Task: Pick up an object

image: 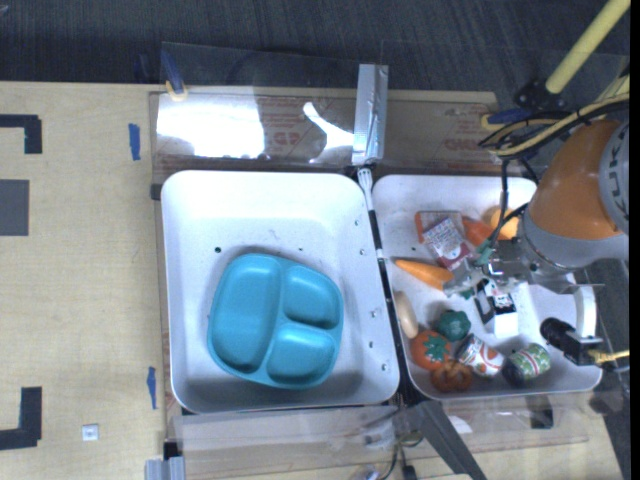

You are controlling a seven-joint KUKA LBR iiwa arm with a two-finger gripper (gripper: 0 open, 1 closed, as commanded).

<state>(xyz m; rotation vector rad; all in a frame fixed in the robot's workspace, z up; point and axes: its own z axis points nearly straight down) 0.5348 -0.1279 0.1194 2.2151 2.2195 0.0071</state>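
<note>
Toys are crowded in the right bin around the gripper, an orange carrot just left of the jaws, whose opening cannot be told, so 1 isolated piece should be targeted squarely.

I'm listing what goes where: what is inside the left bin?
The left bin holds one blue divided tray with three compartments, lying toward its near side. The bin floor under the tray is covered, so anything beneath it cannot be seen.
</note>
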